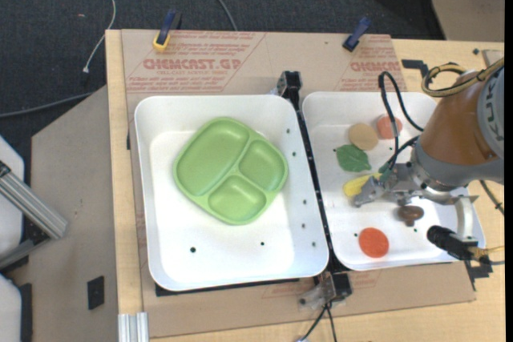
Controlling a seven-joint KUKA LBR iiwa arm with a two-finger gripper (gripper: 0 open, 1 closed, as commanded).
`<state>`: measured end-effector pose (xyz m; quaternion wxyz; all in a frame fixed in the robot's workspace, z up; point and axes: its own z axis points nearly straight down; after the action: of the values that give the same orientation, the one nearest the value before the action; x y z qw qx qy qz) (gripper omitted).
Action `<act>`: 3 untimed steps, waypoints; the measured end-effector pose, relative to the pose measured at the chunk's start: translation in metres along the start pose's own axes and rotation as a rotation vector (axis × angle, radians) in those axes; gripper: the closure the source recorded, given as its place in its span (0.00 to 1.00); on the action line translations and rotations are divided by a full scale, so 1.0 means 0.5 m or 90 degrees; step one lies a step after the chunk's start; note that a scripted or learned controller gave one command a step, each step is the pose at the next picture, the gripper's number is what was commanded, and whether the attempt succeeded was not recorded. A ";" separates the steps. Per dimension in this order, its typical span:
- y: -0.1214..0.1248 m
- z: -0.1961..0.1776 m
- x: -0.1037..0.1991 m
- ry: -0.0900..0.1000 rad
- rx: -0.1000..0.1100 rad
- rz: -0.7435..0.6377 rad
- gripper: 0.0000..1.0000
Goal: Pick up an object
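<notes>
So two white bins are set side by side on the tabletop (128,268); the left bin (172,248) is taken up by a green divided plate (231,170), sat tilted roughly in the middle, three compartments facing up; the right bin (337,244) is where all the small stuff is found. A tan round piece (362,135) and a pinkish one (389,126) are seen near the far side, just beside each other; a green leafy bit (352,158) is lying right below the tan one; a yellow item (355,187) is placed just under that; an orange-red disc (373,241) is sat near the front edge, well apart from the others; a small brown thing (411,214) is seen between the disc and the arm.

The arm (461,132) is reached in from the right, low over the right bin; the hand (377,190) is pointed at the yellow item and looks to be touching it or just beside it; whether it's clenched or released can't be told, the view's too cluttered there; nothing can be confirmed as lifted.
</notes>
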<state>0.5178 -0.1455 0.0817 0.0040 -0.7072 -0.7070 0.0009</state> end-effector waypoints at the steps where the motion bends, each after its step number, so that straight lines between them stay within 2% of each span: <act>1: 0.002 -0.018 0.000 0.001 0.000 -0.001 1.00; 3: -0.009 -0.205 0.010 -0.003 -0.004 -0.001 1.00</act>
<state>0.5143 -0.1410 0.1841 -0.0001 -0.7066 -0.7076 0.0001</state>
